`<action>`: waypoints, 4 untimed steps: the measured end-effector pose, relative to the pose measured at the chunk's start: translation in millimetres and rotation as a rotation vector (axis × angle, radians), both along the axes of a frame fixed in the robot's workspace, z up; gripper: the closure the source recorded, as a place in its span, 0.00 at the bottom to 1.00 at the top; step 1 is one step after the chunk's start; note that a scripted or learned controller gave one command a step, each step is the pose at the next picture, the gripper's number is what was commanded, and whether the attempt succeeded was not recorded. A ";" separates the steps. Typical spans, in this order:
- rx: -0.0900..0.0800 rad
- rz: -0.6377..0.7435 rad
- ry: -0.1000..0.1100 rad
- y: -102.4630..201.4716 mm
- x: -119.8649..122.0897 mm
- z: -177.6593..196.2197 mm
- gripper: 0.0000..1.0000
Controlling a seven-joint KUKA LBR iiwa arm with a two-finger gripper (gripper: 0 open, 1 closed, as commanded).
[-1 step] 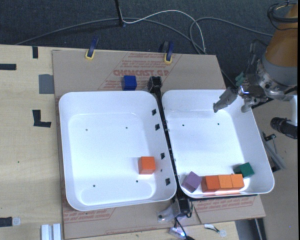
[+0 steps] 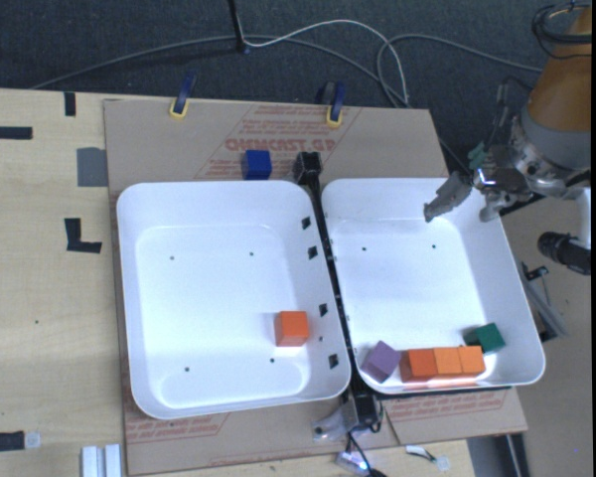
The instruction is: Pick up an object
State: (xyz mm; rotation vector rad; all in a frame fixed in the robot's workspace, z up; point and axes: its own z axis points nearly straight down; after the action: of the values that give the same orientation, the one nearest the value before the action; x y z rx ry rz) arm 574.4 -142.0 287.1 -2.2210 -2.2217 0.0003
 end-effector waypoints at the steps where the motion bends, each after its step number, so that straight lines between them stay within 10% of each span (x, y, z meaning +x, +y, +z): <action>1: 0.001 0.000 0.004 -5.0 -2.0 -61.2 0.00; 3: 0.001 0.000 0.003 -5.5 -4.7 -166.0 0.00; 4: 0.000 0.001 0.001 -5.5 -4.1 -154.3 1.00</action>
State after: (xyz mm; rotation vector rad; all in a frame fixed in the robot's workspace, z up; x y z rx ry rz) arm 570.2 -147.5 132.8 -2.2197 -2.2220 0.0010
